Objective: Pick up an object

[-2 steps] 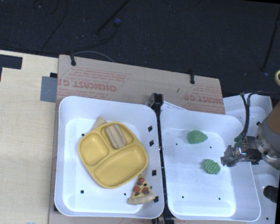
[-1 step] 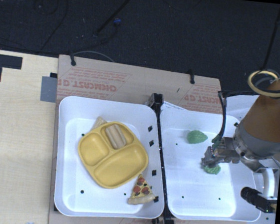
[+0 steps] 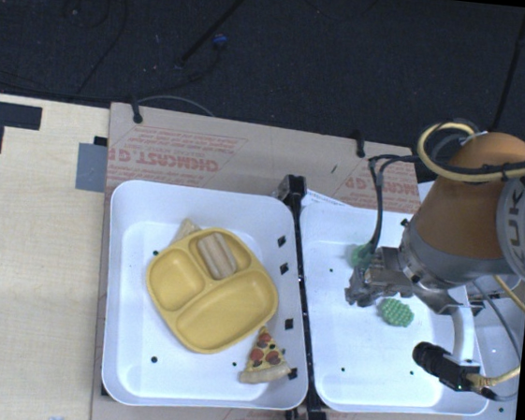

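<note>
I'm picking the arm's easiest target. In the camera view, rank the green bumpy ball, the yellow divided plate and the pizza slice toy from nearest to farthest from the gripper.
1. Green bumpy ball, right bin, just beside the gripper.
2. Pizza slice toy, left bin's lower right corner.
3. Yellow divided plate, middle of the left bin, only slightly farther.

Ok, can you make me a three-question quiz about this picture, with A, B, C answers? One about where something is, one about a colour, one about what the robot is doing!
1. Where is the pizza slice?
A. left bin
B. right bin
C. on the plate

2. What colour is the divided plate?
A. green
B. yellow
C. blue

3. The gripper is
A. over the left bin
B. down in the right bin
C. outside both bins

Answers: 1 A, it lies in the left bin, beside the plate. 2 B, the plate is plainly yellow. 3 B, it sits low in the right bin, between two green objects.
</note>
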Motion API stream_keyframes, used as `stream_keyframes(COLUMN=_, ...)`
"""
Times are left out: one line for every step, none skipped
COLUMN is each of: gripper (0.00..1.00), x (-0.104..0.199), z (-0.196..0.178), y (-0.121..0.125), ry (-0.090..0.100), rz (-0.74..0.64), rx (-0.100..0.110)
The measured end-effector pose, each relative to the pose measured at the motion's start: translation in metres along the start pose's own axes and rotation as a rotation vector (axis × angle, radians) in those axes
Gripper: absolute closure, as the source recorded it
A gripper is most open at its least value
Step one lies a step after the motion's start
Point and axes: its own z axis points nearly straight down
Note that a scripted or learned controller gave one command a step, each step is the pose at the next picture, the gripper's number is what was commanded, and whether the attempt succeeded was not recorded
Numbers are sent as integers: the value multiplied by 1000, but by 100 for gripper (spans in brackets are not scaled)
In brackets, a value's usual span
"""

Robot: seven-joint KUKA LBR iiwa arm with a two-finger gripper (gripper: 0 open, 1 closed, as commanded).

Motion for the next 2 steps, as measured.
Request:
stream_keyframes(gripper=100, x=49, z=3, y=7, ry=-1, rz=2, rx=1)
stream_keyframes(gripper=100, x=105, z=0, y=-6, ry=-1, rz=0, rx=2)
